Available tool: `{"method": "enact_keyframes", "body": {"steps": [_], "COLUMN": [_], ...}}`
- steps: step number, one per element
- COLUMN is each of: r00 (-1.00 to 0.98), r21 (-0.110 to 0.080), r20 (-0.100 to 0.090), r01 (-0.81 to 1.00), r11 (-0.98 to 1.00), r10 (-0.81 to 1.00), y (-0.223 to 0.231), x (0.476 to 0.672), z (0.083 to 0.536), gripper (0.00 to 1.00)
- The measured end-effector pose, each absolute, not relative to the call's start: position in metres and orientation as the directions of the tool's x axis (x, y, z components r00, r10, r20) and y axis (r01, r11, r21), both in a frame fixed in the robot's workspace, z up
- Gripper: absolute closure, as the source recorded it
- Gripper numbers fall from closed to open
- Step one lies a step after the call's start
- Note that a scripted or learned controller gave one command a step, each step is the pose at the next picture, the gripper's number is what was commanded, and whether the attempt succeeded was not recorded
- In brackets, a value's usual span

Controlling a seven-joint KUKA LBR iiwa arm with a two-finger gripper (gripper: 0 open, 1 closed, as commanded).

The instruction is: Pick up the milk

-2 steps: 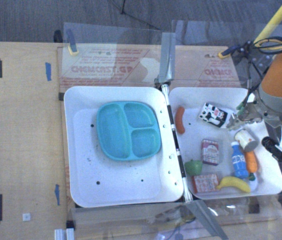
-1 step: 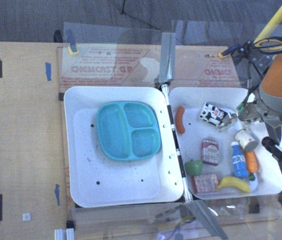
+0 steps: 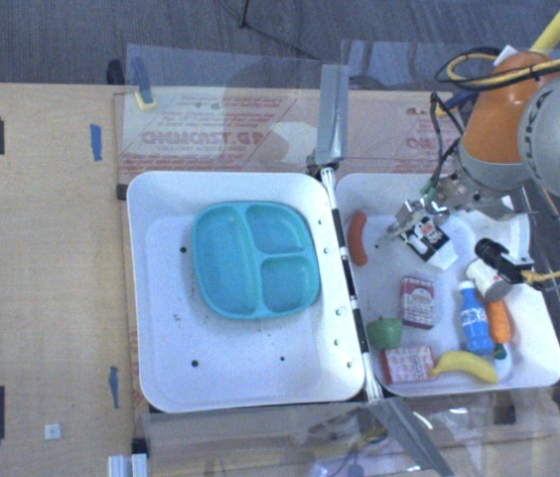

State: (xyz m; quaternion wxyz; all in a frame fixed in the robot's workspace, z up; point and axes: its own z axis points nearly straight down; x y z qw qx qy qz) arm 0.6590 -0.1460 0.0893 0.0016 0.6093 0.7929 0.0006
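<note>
A small white carton with black and red print (image 3: 429,238), apparently the milk, sits in the back part of the right bin (image 3: 548,366). My gripper (image 3: 412,217) is directly over its left edge, low in the bin and touching or nearly touching it. The grey wrist with its orange band (image 3: 498,132) reaches in from the upper right. Whether the carton is resting on the bin floor or lifted off it is unclear.
Also in the right bin are a red sausage (image 3: 357,238), a red-and-white box (image 3: 418,301), a blue bottle with a white cap (image 3: 474,324), a carrot (image 3: 499,321), a banana (image 3: 466,366), a red packet (image 3: 407,363) and a green item (image 3: 384,331). A teal divided plate (image 3: 256,258) lies in the left bin (image 3: 161,366).
</note>
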Motion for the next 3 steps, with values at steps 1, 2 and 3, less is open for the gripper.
{"method": "enact_keyframes", "body": {"steps": [1, 2, 3], "r00": [-0.260, -0.260, -0.260], "r21": [0.010, 0.010, 0.015], "r20": [-0.007, -0.007, -0.011], "r01": [0.966, 0.966, 0.965], "r11": [0.260, 0.260, 0.260], "r10": [0.966, 0.966, 0.965], "y": [-0.145, -0.145, -0.146], "x": [0.661, 0.661, 0.663], "z": [0.103, 0.103, 0.114], "gripper": [1.00, 0.00, 1.00]}}
